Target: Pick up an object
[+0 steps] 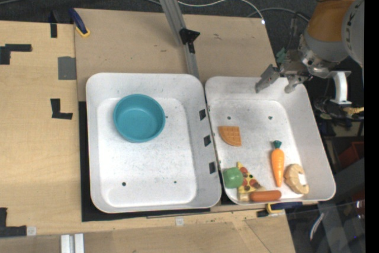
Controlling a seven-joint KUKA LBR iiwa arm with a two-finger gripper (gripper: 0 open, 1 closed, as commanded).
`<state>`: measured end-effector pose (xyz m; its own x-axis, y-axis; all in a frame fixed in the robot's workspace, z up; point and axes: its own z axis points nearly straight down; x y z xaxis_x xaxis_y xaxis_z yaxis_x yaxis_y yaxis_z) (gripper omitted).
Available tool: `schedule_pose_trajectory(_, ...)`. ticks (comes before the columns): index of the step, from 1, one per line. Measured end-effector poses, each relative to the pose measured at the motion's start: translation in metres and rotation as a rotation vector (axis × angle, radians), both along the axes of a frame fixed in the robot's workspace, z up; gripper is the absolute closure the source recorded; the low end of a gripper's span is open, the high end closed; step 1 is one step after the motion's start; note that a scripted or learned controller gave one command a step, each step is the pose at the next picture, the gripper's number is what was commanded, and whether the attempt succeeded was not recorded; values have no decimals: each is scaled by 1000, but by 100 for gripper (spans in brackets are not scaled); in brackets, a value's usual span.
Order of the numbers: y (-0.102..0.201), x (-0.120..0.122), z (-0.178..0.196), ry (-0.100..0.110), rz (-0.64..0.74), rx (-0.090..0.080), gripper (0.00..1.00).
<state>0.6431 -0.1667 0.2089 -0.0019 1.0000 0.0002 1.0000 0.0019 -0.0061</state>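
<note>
My gripper hangs over the far edge of the right bin, its two grey fingers spread apart with nothing between them. Below it in the bin lie a waffle-like orange piece, a carrot, a bread roll, a green round toy, a pizza slice and a red sausage. All these toys sit toward the bin's near side, well apart from the gripper.
The left bin holds a teal bowl. A slanted metal pole crosses the back of the bench above the gap between the bins. Cables run across the dark floor behind.
</note>
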Motion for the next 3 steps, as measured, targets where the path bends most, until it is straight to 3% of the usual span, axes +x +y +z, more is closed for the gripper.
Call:
schedule_pose_trajectory(2, -8, 0, -93, 0, 0, -1, 0)
schedule_pose_trajectory(3, -8, 2, -80, -4, 2, -2, 100)
